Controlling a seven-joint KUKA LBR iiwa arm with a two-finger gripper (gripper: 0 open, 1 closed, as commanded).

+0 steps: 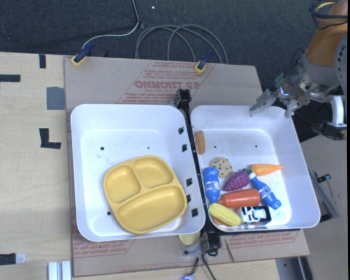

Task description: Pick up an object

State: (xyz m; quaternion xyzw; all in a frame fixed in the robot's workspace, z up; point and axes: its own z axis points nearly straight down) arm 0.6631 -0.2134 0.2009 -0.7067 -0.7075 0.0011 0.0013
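Observation:
The right bin (280, 134) holds a pile of toy food near its front: a cookie (221, 166), purple grapes (237, 181), an orange carrot (266, 169), a red sausage (240, 198), two blue bottles (211, 184) (265, 192), a yellow corn piece (225, 215) and a black-and-white item (255, 214). A small orange piece (199, 142) lies by the bin's left wall. My gripper (276, 102) hovers over the back right corner of this bin, open, fingers spread with nothing between them.
The left bin (93, 127) carries a yellow divided plate (144, 193). Both bins rest on a cardboard sheet (157, 80). Cables (181, 37) loop behind the bins. The arm (326, 51) enters from the upper right.

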